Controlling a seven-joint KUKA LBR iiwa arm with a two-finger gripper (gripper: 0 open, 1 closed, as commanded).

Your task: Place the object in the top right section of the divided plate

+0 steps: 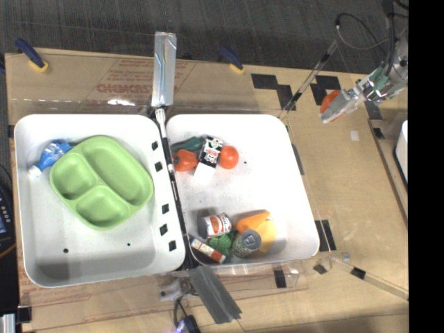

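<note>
The green divided plate (102, 180) lies in the left bin (41, 255), tilted, with three compartments that hold nothing. My gripper (334, 105) hovers outside the bins, above the bench beyond the right bin's far right corner. An orange-red patch (330, 100) shows at its tip; I cannot tell whether that is a held object or part of the tool. The right bin (284, 186) holds two red tomato-like pieces (228, 157) (184, 160) with a black-and-white item (210, 151) between them.
At the right bin's near edge, a small can (218, 225), an orange-yellow fruit (255, 227), a green-lidded can (246, 243) and a small packet (207, 250) cluster together. A blue item (52, 152) lies beside the plate's far left rim. A silver post (164, 68) stands behind the bins.
</note>
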